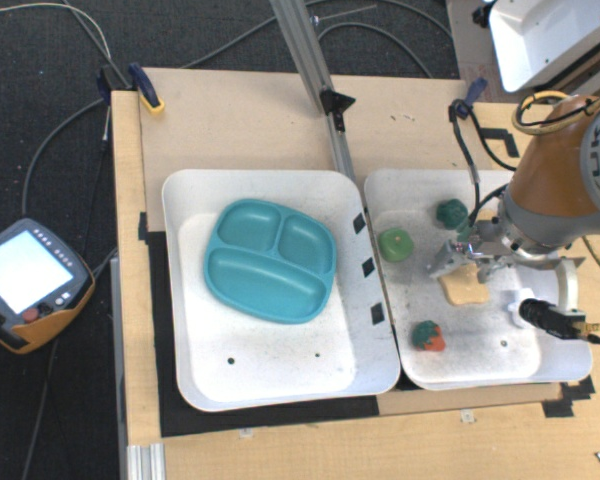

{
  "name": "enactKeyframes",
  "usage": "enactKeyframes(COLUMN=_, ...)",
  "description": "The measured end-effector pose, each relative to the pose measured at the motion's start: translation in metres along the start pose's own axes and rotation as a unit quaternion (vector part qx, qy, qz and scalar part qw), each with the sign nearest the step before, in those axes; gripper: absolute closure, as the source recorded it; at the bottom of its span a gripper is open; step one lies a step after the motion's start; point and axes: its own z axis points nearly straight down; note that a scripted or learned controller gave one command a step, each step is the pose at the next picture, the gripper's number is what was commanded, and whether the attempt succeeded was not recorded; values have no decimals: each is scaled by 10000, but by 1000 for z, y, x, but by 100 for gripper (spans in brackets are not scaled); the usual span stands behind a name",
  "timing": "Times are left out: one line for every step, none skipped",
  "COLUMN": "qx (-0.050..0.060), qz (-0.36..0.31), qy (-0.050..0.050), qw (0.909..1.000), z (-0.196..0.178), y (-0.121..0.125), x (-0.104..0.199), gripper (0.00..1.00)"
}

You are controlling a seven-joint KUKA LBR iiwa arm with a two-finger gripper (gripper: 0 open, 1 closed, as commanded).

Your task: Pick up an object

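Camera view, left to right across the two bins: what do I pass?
Teal divided plate in the left bin → light green round piece → green and red piece → dark green piece → tan block by the gripper.

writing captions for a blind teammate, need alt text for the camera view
A grey robot arm with an orange band reaches from the right into the right white bin, its gripper low over a tan foam block, near a light green round object, a dark green object and a small green-and-red object. The left white bin holds a teal divided plate.
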Motion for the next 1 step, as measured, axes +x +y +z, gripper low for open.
enactKeyframes(qx=-60, qz=-6, qy=-21, qw=10000, z=45, y=3, x=1, gripper=0)
